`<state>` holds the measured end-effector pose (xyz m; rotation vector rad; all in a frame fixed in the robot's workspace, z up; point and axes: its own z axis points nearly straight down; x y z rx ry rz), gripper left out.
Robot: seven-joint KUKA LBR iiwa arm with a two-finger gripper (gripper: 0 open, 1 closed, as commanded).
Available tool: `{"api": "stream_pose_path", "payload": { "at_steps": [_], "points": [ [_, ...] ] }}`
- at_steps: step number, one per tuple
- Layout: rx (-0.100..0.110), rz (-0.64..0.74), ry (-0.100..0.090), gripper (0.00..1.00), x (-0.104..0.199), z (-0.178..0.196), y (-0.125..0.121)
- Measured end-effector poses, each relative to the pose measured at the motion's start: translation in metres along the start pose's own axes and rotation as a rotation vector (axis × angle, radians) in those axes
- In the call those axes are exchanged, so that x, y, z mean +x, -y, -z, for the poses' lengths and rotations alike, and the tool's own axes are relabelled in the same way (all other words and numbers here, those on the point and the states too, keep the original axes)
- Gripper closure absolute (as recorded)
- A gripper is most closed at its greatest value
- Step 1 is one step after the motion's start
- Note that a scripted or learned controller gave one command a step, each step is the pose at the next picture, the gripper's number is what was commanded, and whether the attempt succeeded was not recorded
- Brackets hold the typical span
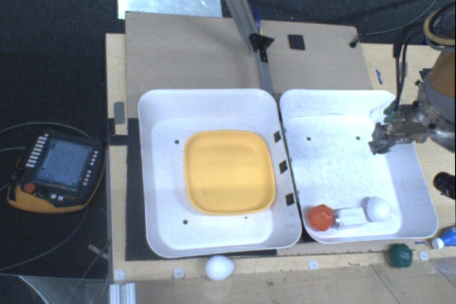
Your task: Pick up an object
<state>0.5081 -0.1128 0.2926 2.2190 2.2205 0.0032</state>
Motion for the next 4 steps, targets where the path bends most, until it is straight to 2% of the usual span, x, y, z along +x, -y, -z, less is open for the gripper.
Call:
{"api": "stream_pose_path", "payload": {
  "at_steps": [2,4],
  "points": [
    [0.003,0.004,-0.001,1.0,0.092,-0.028,-0.064],
    [0.004,0.003,-0.001,1.0,0.199,-0.053,-0.113]
  ]
}}
